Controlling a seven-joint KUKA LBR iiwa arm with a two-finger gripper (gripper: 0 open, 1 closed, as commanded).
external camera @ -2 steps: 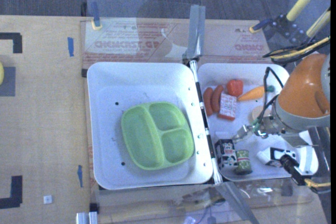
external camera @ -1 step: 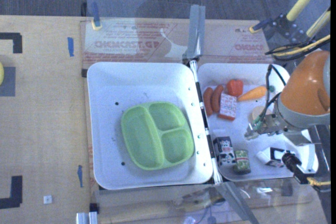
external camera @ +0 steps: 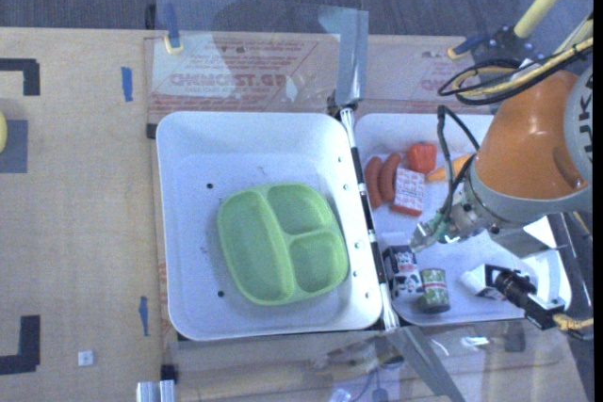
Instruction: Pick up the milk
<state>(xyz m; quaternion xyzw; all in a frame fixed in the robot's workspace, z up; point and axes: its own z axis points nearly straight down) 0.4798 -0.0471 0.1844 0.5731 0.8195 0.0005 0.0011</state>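
A small black-and-white carton, which I take for the milk, lies at the front left of the right bin, against the wall it shares with the left bin. My gripper hangs over the middle of the right bin, just up and to the right of that carton and apart from it. Nothing shows between its tips. The orange wrist band hides the bin's right side.
A small green can stands right of the carton. Two red sausages, a red-and-white box and orange-red pieces lie at the bin's back left. The left bin holds a green divided plate.
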